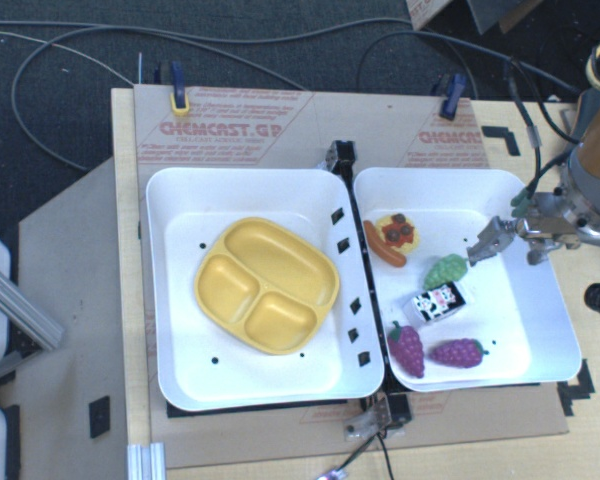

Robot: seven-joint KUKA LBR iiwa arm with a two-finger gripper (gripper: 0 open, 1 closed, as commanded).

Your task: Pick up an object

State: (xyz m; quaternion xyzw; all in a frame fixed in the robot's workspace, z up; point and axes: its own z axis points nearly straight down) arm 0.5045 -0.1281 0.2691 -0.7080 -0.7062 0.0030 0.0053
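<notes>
Yellow plastic divided plate (268, 284) lies alone in the left bin (170, 208), its three compartments bare. Right bin (540, 358) holds the candidate objects: a hot-dog toy (392, 238) near the divider, a green leafy piece (446, 271) at centre, a small black-and-white carton (440, 303) touching its lower edge, and two purple grape bunches (407, 350) (458, 353) along the near wall. Gripper (483, 248) hangs over the right bin, just right of the green piece, nothing between its fingers; whether the jaws are spread or pressed together I cannot tell from this angle. Judged step: approach, grasp not yet made. Next move calls for shifting left over the green piece or carton, then descending. Risk: the two touch, so a grab may nudge both.
</notes>
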